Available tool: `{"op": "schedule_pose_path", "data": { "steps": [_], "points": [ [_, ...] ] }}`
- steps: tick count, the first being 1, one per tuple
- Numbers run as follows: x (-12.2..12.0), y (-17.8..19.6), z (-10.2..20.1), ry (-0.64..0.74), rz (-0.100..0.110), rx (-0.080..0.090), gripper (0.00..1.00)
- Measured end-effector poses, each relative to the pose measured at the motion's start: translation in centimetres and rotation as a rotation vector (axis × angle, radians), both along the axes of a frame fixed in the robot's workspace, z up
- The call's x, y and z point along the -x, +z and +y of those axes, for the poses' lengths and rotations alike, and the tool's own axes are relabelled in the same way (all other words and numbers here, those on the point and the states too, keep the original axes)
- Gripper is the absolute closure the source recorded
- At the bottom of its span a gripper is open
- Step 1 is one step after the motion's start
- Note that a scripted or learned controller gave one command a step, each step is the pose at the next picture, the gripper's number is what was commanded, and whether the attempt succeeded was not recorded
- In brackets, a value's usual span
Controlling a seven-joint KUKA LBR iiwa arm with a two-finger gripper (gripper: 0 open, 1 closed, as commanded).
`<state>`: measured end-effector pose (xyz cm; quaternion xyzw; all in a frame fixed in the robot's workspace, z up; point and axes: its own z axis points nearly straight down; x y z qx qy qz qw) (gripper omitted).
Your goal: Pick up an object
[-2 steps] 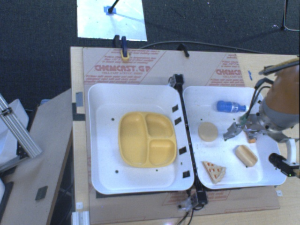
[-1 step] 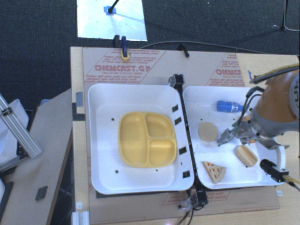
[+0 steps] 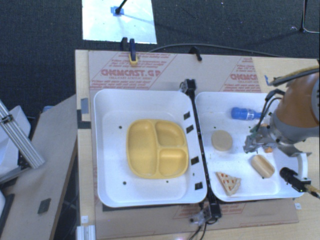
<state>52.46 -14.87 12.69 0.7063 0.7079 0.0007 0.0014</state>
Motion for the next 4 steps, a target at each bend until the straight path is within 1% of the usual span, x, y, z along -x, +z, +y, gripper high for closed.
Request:
{"op": "schedule_pose_path", "data": {
  "steps": [1,2,3,4],
  "points": [
    [0.5,5.9,0.5,0.002,-0.004,0.001,1.0],
    [-0.6,11.8,0.5,0.002,-0.006,0.001,1.0],
    [-0.8,17.3,0.4,0.002,-0.005,0.001,1.0],
    [-2.1,15.5,5.6,0.007,0.001,-0.002,1.0]
  ]
}}
